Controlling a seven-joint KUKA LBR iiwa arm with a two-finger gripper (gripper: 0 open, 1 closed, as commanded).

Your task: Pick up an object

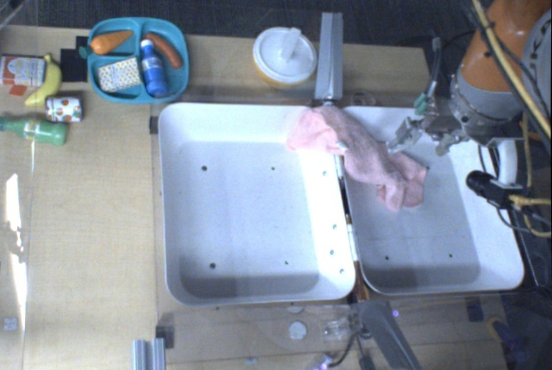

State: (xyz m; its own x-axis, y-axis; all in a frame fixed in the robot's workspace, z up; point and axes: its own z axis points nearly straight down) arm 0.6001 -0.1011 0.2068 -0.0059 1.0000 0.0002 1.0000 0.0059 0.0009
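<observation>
Cloth (366,154), pink, is lying crumpled across the divider betw. the two bins, just left of the gripper (420,138). Its upper end is draping over the top corner of the left bin (250,204); its lower end is bunching inside the right bin (431,247), below-left of the fingertips. Gripper is hovering over the right bin's upper part, w/ its fingers spreading fairly wide and nothing sitting betw. them; left fingertip is looking very near the cloth's edge, but can't tell if it's touching. Arm (504,58), grey w/ orange band, is reaching in behind the gripper from the right, w/ cables running alongside.

Well left of the gripper, beyond the left bin, a blue tray (177,66) is holding a carrot, a blue bottle and other small bits. Further left still, a banana (47,82), a small can (63,109) and a green bottle (36,130) are sitting on the bench (78,256). Up-left of the gripper, a white lidded cup (285,56) is standing just beyond the bins, next to a grey post (329,58).
</observation>
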